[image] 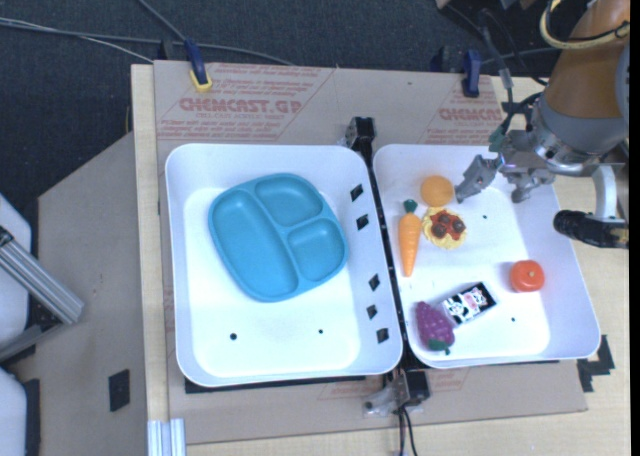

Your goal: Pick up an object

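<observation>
Grey metal fingers (478, 179) of the gripper (500, 182) stand spread wide apart with nothing between them, hanging over the upper part of the right-hand shallow white bin (565, 289). Just beside the nearer finger lies a small round orange fruit (436, 190), touching a yellow toy pastry with dark red filling (445, 228). Beside that rests an orange toy carrot (409, 241) (green tip uppermost). Lower down sit a red toy tomato (527, 276), a black-and-white packet (469, 305) and purple toy grapes (435, 326). Across the divider, the left white bin (200, 334) holds a blue sectioned plastic plate (277, 235).
</observation>
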Tool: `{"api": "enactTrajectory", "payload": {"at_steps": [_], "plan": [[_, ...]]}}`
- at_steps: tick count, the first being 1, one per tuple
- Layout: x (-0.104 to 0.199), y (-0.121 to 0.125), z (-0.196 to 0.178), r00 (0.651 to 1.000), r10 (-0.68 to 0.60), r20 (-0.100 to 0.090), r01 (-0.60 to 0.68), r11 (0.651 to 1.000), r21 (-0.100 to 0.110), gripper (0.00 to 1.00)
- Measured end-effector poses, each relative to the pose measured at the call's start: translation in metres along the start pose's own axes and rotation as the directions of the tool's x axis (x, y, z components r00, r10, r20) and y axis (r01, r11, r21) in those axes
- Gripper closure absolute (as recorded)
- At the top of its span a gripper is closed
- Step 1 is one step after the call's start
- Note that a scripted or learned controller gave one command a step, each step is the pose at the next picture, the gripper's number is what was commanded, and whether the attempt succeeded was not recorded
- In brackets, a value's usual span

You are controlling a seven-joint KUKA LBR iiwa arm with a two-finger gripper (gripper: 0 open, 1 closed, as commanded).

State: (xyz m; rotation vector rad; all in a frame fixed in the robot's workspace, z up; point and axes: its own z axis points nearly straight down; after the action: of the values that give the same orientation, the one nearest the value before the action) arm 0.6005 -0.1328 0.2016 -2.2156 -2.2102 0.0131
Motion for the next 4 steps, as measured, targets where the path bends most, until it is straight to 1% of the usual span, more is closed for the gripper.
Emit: {"api": "enactTrajectory", "payload": {"at_steps": [1,2,3,4], "plan": [[0.000,0.003,-0.007,1.000,-0.003,0.002,0.003,1.000,-0.013,0.00],[0.002,0.004,0.035,1.000,-0.003,0.001,0.003,1.000,-0.008,0.00],[-0.001,0.002,0.098,1.000,-0.002,0.000,0.002,1.000,-0.006,0.00],[-0.001,0.002,0.116,1.000,-0.003,0.001,0.003,1.000,-0.011,0.00]]}}
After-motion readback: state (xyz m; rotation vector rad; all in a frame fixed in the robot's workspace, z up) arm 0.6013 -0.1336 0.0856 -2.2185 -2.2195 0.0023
